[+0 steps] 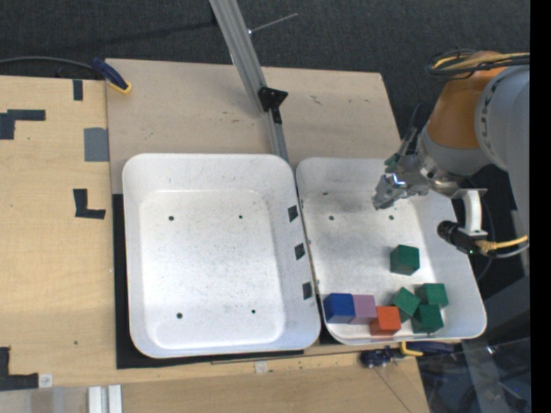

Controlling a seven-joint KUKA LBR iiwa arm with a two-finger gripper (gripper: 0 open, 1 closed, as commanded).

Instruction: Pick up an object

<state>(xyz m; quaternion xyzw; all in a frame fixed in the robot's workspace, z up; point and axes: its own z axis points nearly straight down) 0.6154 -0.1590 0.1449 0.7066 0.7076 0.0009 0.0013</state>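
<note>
Wooden bench [198,119] holds two bins. At five o'clock, the lone green block [405,259] looks light, hard; pinch its flat sides. Whether the hand [387,192] is open, I cannot tell.

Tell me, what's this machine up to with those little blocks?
A grey robot arm with an orange band reaches in over the right white bin. Its gripper hangs above the bin's far part, with nothing between its fingers. The small blocks lie untouched toward the near edge: one green cube apart, then blue, purple, orange and three more green ones clustered.
</note>
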